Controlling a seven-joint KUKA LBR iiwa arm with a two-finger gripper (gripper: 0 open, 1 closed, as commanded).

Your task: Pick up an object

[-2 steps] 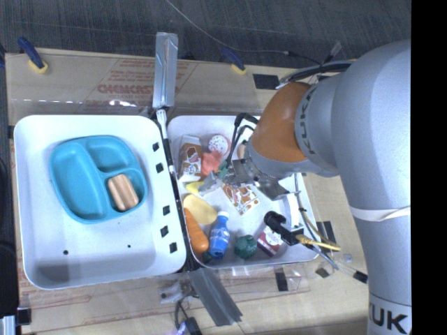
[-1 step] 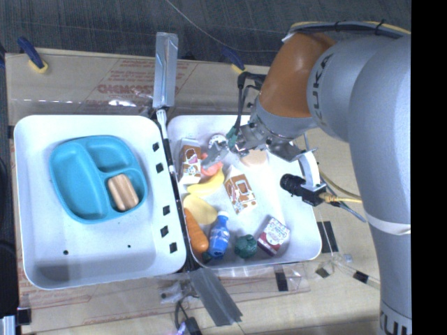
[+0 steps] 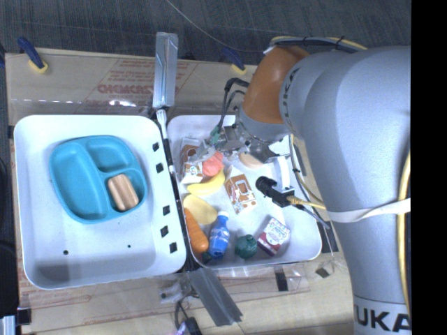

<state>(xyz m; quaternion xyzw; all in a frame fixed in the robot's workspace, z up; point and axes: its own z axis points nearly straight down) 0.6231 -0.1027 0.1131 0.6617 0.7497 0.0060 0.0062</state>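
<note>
— Camera view from above: where was the gripper [image 3: 222,139]?
— It was low in the right bin [image 3: 307,246], at the far side, over the small packets and a pink object [image 3: 212,165]. If it was spread or pressed together, I could not tell — the wrist covered it.
— And the other objects?
— A banana [image 3: 207,183], a carrot [image 3: 196,232] and a blue bottle [image 3: 219,236] lay nearer. The left bin [image 3: 42,257] held a blue tray [image 3: 77,180] with a bread roll [image 3: 123,191].

The arm [image 3: 349,152] covers the right bin's [image 3: 307,246] far corner — fingertips lost among clutter. Small items there blur together
</note>
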